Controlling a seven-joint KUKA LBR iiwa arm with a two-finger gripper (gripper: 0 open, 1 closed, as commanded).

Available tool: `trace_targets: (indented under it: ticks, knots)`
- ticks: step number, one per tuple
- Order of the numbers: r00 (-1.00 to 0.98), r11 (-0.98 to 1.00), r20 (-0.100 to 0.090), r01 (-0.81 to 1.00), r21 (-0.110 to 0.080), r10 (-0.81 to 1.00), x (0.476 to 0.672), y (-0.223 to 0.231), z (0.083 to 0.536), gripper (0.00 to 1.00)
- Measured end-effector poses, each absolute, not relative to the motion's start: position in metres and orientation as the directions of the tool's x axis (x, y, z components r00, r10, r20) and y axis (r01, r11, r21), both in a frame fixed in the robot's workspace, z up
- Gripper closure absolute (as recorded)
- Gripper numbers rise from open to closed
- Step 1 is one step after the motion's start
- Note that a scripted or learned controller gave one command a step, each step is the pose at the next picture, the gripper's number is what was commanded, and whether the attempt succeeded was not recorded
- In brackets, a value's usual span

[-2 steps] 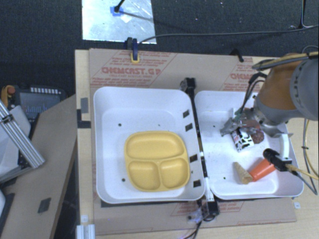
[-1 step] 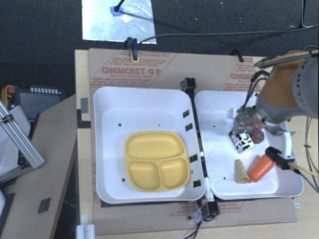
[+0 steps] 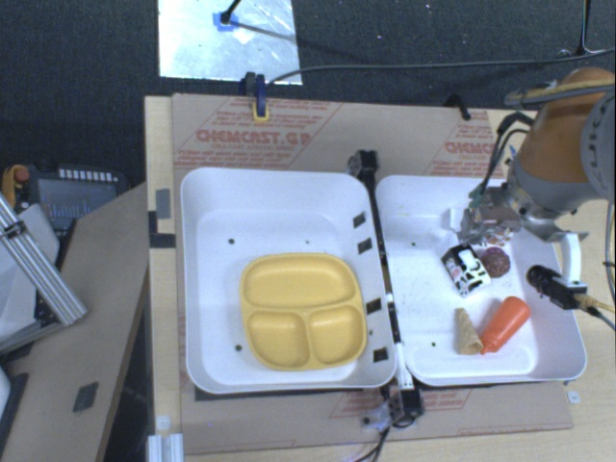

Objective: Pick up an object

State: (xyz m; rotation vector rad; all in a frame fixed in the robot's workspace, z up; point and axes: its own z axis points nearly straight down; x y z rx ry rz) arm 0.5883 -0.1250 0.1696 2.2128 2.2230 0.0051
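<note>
Objects for picking are gathered in the right bin point(image 3: 423, 359): a black-and-white patterned item point(image 3: 467, 269) lies near the middle, with a round dark-red piece point(image 3: 497, 261) just beside it on the right. Nearer the front edge, an orange bottle-shaped item point(image 3: 504, 322) is laid at a slant, and a tan cone point(image 3: 467, 332) is set just beside its lower end. The gripper point(image 3: 484, 221) is lowered into the back part of this bin, just above the patterned item and the red piece; how far it is open cannot be told, and nothing can be seen held in it. The grey arm with its orange band point(image 3: 563, 147) is seen reaching in from the right. In the left bin point(image 3: 207, 258), a yellow compartment tray point(image 3: 301, 311) is laid flat toward the front. Both bins are carried side by side on the bench point(image 3: 289, 133).
</note>
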Motion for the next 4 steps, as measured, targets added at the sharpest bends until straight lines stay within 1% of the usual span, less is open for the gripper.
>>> trace_targets:
  ticks: [1, 2, 3, 4]
  knots:
    - [-0.005, 0.005, -0.001, 1.0, 0.006, 1.0, 0.59, -0.125, 0.223, 1.0]
    - [-0.006, 0.006, 0.0, 1.0, 0.003, 1.0, 0.591, -0.125, 0.242, 1.0]
    - [-0.009, 0.009, 0.002, 1.0, 0.002, 1.0, 0.591, -0.079, 0.247, 1.0]
    - [-0.009, 0.009, 0.002, 1.0, 0.001, 1.0, 0.588, -0.027, 0.234, 1.0]
